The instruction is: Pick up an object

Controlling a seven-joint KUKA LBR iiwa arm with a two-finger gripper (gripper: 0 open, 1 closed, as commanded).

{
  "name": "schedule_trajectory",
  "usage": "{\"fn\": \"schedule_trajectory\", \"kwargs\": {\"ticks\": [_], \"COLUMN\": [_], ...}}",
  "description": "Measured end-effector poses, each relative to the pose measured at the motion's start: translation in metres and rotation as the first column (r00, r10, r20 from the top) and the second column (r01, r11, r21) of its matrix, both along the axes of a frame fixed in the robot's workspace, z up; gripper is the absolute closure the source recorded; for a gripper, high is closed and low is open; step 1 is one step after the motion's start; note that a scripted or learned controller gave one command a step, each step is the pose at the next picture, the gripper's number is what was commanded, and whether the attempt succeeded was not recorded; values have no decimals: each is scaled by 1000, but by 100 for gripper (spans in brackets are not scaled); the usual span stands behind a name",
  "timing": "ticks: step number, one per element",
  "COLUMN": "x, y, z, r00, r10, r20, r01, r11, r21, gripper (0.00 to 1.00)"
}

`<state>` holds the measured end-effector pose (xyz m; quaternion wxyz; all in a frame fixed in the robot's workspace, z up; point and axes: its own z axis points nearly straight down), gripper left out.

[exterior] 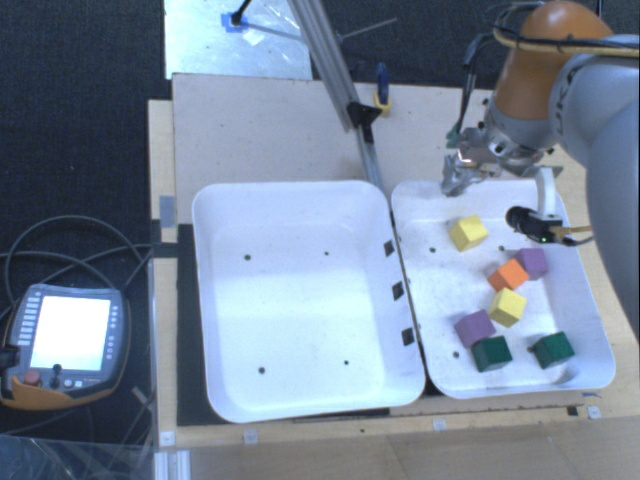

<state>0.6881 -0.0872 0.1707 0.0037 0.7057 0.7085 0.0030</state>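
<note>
The grey arm's jaws (pixel 462 180) hang over the far edge of the right white plastic bin (pixel 580 368); whether they are apart or together I cannot tell, and nothing shows between them. The nearest candidate is the small yellow cube (pixel 468 233), just beside and toward the camera from the jaws, resting flat and turned slightly askew to the bin's walls. Being roughly cubic, it has no clear long axis. 6 more blocks lie farther along the same bin.
</note>
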Motion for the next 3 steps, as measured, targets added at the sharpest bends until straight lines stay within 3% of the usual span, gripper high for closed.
{"fn": "schedule_trajectory", "kwargs": {"ticks": [1, 3], "x": [2, -20], "y": [0, 106], "z": [36, 32], "r00": [1000, 1000], "r10": [1, 6], "r20": [-3, -9], "r01": [-1, -6], "r11": [1000, 1000], "r21": [0, 3], "gripper": [100, 100]}}
